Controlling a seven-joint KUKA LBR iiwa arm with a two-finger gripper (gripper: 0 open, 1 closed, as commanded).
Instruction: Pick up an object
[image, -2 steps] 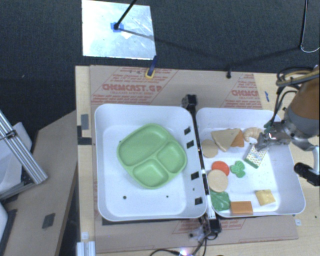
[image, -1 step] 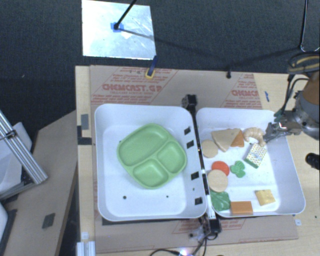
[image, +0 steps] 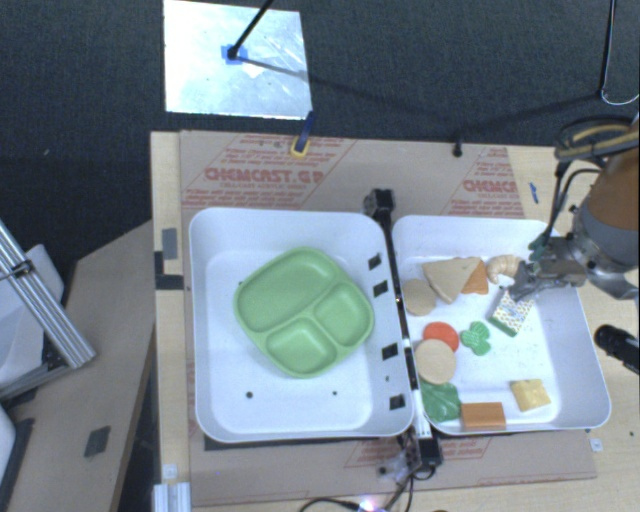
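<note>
In the right bin (image: 585, 395) your gripper (image: 527, 283) hangs just above a patterned card (image: 511, 313), whose long axis slants toward the lower left; whether the fingers are parted or closed you cannot tell. Toy foods lie around; the left bin (image: 215, 395) holds a green divided plate (image: 303, 311)

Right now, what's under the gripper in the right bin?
A patterned card lies under the gripper, beside a green toy. The gripper covers the card's upper end, so contact is unclear.
</note>
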